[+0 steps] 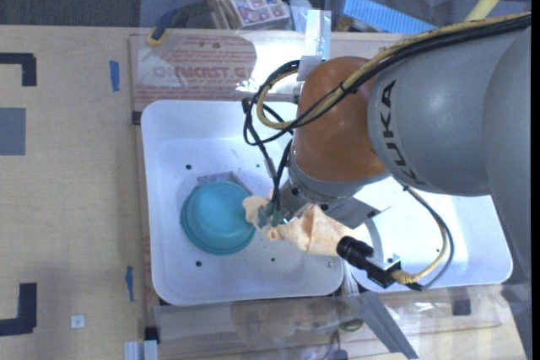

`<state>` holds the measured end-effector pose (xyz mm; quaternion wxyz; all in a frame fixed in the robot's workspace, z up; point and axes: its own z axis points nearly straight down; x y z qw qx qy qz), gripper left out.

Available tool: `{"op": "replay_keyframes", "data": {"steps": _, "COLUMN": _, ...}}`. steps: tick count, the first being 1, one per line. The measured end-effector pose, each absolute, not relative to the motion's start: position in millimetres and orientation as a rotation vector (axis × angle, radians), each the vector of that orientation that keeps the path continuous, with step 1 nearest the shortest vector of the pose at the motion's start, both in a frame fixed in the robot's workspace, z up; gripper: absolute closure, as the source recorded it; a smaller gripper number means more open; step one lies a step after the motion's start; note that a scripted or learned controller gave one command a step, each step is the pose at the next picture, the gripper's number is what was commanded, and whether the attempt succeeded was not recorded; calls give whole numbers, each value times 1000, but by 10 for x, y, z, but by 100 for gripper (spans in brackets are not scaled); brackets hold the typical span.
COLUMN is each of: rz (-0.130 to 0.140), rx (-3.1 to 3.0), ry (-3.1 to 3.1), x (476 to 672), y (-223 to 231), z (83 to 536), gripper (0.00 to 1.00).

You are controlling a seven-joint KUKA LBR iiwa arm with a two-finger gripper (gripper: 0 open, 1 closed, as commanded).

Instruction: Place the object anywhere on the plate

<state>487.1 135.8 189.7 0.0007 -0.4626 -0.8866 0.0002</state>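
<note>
One object matters here: a floppy, tan-yellow thing (314,230), soft and rumpled like a bit of cloth or a plush toy, lying on the floor of the left-hand white bin (169,139). Its left tip touches, or slightly overlaps, the right rim of the teal plate (215,217); most of its body lies off the plate, on the bin floor to the right. The plate sits in the lower-left part of that bin, with a small grey scrap (221,179) just behind it.

The hand (274,215) is low over the object's left end, right at the plate's edge, mostly hidden under the orange wrist and grey arm. Whether it is open or closed on the object I cannot tell.

My judgement is that the task is not yet done. The object is beside the plate rather than on it. What is left is a short carry or drag leftward so that the bulk of it rests on the teal surface.

The object's long axis runs roughly left to right, tilting slightly down toward the right. Its narrower end points at the plate, its broader end toward the bin's lower-right corner.
</note>
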Motion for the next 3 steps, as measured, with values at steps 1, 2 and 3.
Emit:
{"op": "replay_keyframes", "data": {"steps": 1, "rz": -4, "rx": -1157, "ry": -2925, "x": 5365, "y": 1633, "z": 1812, "gripper": 100}}
{"op": "replay_keyframes", "data": {"steps": 2, "rz": -4, "rx": -1158, "ry": -2925, "x": 5366, "y": 1629, "z": 1813, "gripper": 0}}
{"op": "replay_keyframes", "data": {"steps": 3, "rz": -1, "rx": -1089, "ry": -2947, "x": 5214, "y": 2056, "z": 1740, "gripper": 0}}
